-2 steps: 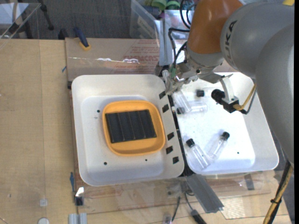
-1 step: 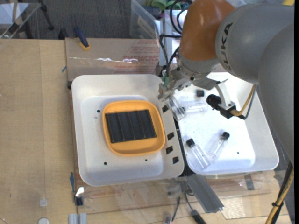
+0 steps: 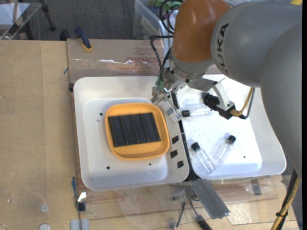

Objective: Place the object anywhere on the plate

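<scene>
**The little tube is up in the air, close to the plate, but not on it yet**

The grey robot arm (image 3: 249, 37) comes in from the right side of the picture. Its gripper (image 3: 162, 94) is near the middle, a bit above the line where the two white bins meet. A small clear tube (image 3: 171, 110) hangs slanted just under the gripper tip, so it looks like the gripper has hold of its top end. The tip is small and partly hidden by the arm, so I cannot tell how wide it is. I think the tube is lifted up, not lying down.

The orange plate (image 3: 138, 130) sits in the left bin (image 3: 91, 166), left of the middle of the picture. It has a dark ridged pad in it. Nothing else is on the plate. The tube is just beside the plate's upper right corner. So the pick-up looks done. What is left is to move a little to the left and let go over the plate.

In the right bin (image 3: 254, 152) lie more clear tubes with black caps: one (image 3: 197, 113) near the gripper, two (image 3: 213, 152) lower down.

The bins rest on a light wooden bench (image 3: 33, 128). At the top of the picture is a clear box (image 3: 153, 4) full of bright things.
</scene>
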Robot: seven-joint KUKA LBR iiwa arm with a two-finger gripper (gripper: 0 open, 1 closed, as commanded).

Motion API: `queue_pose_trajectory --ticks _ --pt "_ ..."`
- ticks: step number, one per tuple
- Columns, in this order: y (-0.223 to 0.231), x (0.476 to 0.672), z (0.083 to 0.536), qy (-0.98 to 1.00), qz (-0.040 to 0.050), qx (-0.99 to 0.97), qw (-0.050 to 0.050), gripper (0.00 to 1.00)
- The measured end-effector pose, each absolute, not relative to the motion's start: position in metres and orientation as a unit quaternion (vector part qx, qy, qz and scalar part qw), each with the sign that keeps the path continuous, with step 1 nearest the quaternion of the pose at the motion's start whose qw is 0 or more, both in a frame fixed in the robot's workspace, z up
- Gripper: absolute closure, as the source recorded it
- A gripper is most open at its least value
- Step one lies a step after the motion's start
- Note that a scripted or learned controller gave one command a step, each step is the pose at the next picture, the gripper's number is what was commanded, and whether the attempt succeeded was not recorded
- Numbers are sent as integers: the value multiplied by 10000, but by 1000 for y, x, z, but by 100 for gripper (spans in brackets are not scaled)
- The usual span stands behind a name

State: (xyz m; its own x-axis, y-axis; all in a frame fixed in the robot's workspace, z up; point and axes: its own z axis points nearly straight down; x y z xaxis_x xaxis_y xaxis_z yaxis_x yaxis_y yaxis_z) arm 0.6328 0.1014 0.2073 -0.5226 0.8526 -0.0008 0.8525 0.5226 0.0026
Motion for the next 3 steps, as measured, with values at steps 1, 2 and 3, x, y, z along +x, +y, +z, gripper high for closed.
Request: queue_pose_trajectory --ticks 1,2,3 --pt "98 643 206 9083 10 4183 17 100" --pt "112 617 181 9439 1 3303 -10 100" --pt "112 617 181 9438 3 3305 -7 0"
